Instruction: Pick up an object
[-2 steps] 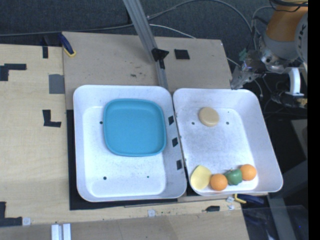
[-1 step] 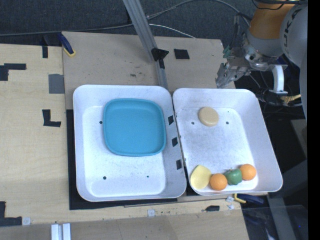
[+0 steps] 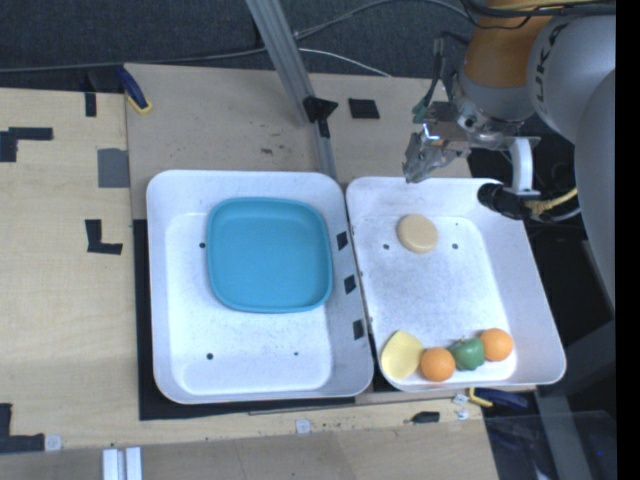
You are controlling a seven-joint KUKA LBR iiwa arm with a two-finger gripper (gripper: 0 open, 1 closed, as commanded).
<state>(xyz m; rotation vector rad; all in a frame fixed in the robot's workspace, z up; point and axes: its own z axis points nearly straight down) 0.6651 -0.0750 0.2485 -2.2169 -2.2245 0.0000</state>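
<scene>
Gripper (image 3: 418, 168) above far edge of right shallow white bin (image 3: 520, 268), fingers close together, nothing between them. Round beige disc (image 3: 417, 233) just below it, apart. Yellow piece (image 3: 401, 354), two orange balls (image 3: 437, 364) and green item (image 3: 467, 353) at near edge.

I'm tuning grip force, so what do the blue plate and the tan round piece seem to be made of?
Blue plate: probably plastic, with an even colour and a soft sheen on its raised rim. Tan round piece: matte, a smooth disc with no shine; it could be wood, foam or plastic toy food, and the view leaves that open.
</scene>
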